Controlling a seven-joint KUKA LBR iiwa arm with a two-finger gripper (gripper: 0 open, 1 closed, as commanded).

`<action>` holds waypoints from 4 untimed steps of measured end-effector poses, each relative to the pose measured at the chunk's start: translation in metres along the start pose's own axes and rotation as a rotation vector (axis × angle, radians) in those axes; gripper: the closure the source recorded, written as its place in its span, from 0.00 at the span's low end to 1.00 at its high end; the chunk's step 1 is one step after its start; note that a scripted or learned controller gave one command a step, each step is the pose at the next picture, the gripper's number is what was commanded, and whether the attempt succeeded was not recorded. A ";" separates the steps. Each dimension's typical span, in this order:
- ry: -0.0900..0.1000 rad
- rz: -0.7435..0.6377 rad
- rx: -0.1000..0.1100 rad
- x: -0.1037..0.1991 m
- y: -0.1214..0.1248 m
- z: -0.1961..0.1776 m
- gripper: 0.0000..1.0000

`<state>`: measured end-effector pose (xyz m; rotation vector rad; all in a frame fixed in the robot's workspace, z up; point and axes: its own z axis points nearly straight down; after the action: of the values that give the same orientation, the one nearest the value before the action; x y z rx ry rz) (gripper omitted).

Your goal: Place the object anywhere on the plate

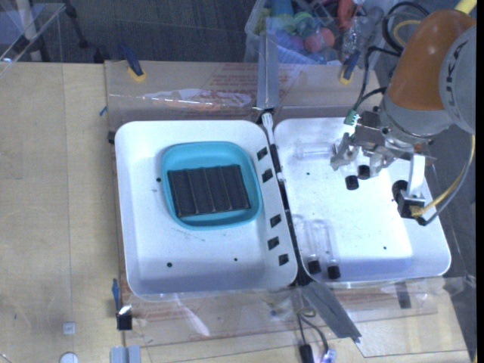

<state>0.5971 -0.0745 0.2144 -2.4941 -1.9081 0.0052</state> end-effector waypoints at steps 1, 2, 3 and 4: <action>0.000 0.000 -0.001 0.000 0.000 0.000 0.00; 0.001 0.086 -0.002 -0.048 0.076 0.004 0.00; 0.000 0.073 -0.005 -0.101 0.100 -0.016 0.00; 0.000 0.052 -0.004 -0.114 0.104 -0.092 0.00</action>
<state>0.6676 -0.2120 0.3066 -2.5454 -1.8441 0.0010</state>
